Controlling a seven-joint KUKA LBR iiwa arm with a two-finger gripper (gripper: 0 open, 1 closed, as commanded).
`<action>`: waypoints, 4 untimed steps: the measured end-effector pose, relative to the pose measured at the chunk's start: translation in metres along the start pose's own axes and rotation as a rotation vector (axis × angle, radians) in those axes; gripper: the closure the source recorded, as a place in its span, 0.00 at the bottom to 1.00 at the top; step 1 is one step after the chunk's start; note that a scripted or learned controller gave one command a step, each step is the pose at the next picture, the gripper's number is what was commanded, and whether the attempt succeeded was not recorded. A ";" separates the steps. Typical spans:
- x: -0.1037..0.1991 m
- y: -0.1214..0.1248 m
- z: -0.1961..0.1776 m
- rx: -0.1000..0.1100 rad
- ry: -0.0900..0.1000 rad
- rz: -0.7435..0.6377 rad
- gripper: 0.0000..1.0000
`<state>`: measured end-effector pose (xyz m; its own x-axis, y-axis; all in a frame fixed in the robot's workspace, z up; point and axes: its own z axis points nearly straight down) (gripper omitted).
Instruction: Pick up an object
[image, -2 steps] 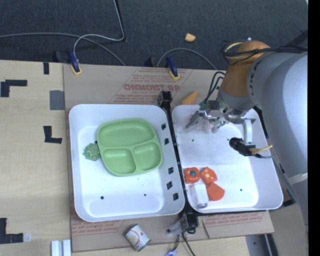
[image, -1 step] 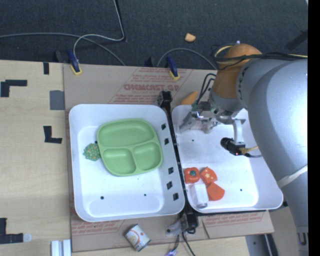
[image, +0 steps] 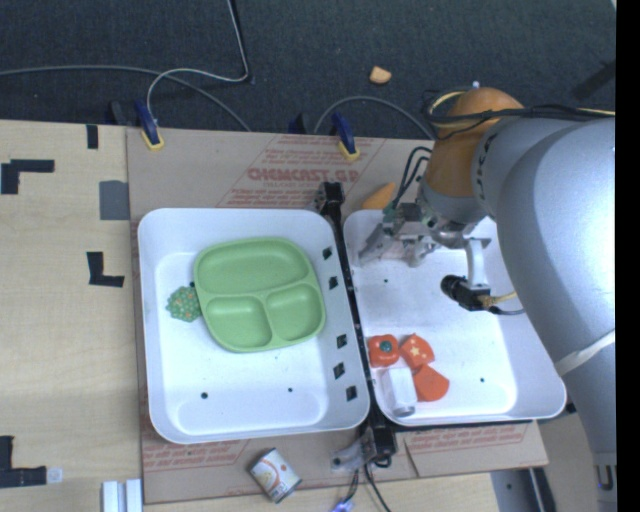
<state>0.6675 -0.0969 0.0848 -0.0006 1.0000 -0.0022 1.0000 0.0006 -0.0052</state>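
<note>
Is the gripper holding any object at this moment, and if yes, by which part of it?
Nothing shows between the fingers of the gripper. It is over the right bin, apart from the orange pieces.

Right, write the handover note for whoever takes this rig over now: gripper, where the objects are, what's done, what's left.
Gripper: near the back left corner of the right bin, low over the bin floor; nothing shows between its fingers, and open or shut cannot be told.
Right bin: orange toy pieces clustered at the front left, apart from the gripper.
Left bin: green divided plate in the middle, small green speckled object touching its left edge.
Done: no object is picked up.
Left: grasp one object and lift it; the orange pieces are probably the nearest choice.
</note>
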 end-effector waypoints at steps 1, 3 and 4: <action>0.000 0.000 -0.010 -0.001 -0.002 -0.001 1.00; -0.008 0.000 0.000 0.001 0.003 0.000 0.00; -0.002 0.000 0.000 -0.001 -0.001 0.001 0.00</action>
<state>0.6675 -0.0985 0.0849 0.0005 1.0000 -0.0028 1.0000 -0.0005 -0.0044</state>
